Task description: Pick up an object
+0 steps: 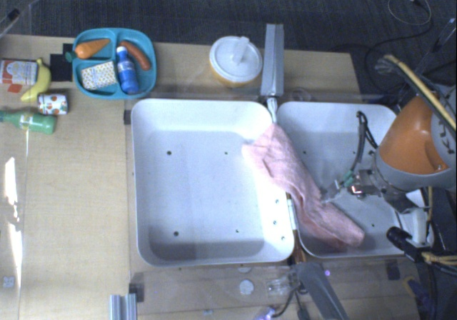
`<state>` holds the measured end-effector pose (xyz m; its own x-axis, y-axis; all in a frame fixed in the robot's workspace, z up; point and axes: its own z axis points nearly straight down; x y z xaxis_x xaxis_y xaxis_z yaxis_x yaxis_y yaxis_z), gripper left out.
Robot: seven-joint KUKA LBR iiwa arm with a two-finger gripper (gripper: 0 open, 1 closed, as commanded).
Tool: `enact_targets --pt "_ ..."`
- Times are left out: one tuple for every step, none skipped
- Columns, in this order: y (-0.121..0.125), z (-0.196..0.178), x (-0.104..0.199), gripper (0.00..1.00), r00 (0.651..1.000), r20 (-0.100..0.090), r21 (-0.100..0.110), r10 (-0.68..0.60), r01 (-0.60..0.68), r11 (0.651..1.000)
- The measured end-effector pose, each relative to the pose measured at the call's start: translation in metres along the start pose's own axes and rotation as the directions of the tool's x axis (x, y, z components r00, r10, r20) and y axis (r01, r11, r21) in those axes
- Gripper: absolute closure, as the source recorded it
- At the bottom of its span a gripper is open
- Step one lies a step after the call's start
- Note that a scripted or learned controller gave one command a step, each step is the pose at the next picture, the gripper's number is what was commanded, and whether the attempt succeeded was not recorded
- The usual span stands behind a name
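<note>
Where the pink cloth drapes both bins, end effector beside it, opening unclear.

A cloth lies draped over the wall between the left bin and right bin; a tray and a cup stand far on the bench.
</note>
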<state>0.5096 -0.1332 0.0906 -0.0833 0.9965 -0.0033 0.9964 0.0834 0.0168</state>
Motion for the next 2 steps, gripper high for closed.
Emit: enact_targets --pt "0.055 0.001 0.037 0.0 0.994 -0.001 0.0 -0.109 0.109 0.994" --pt "0.107 0.004 0.013 0.0 0.994 0.0 0.006 0.113 -0.113 0.994"
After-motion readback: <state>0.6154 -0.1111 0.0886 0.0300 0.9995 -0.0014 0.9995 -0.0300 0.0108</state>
